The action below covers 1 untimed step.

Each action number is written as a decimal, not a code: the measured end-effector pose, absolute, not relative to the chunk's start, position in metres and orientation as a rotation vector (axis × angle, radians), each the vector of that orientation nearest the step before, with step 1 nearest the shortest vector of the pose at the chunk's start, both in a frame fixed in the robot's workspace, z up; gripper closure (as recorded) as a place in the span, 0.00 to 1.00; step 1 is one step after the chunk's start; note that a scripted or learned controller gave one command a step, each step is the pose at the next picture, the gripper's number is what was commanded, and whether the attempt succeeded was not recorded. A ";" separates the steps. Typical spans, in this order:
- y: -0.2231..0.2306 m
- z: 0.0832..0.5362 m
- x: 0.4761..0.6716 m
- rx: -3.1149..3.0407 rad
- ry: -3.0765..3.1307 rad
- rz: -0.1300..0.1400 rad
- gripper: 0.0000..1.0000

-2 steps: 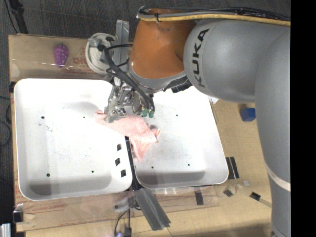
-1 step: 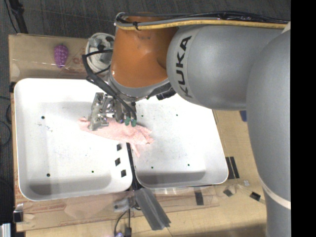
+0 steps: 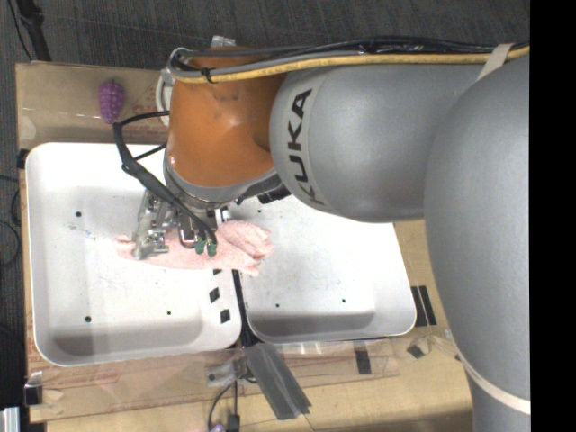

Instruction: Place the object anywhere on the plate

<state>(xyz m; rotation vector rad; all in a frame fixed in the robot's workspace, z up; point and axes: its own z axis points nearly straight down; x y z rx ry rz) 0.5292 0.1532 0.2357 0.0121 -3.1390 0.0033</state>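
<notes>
A purple bunch of grapes (image 3: 112,100) lies on the bench above the left bin (image 3: 54,241). Inside that bin the gripper (image 3: 155,239) hangs low over the left end of a pink plate (image 3: 236,246), perhaps touching it; I cannot tell its grip. The plate straddles onto the right bin (image 3: 360,286).

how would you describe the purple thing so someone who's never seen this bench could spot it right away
Start at the left white bin and look just past its top left corner, onto the bare brown bench. The purple thing lies there alone, outside both bins. It is small, knobbly like a grape bunch, and the one purple thing around.
</notes>
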 end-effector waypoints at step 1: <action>0.153 0.236 0.529 0.012 -3.139 0.003 0.00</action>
